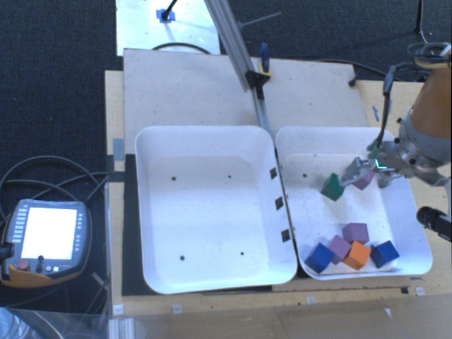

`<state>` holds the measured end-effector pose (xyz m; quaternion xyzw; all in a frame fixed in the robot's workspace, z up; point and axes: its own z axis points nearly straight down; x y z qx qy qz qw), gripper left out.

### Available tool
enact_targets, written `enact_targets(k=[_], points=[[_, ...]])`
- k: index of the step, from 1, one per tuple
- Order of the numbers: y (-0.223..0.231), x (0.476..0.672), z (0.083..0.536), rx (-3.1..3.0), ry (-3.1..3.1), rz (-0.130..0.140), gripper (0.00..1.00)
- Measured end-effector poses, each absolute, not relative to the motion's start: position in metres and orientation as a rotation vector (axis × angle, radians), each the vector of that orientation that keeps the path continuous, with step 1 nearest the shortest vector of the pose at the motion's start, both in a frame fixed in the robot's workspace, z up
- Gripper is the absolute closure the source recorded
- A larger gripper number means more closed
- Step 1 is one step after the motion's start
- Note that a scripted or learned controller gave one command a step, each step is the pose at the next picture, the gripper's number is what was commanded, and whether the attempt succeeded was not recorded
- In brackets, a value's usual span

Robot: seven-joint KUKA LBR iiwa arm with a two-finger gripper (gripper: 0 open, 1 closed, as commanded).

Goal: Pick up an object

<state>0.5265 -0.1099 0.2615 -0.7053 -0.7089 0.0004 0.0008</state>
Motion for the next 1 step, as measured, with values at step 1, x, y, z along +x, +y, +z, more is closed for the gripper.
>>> enact_targets(k=[1], points=[[-0.1100,0.5271,0.2631,-2.219,-2.226,-0.002,0.00]])
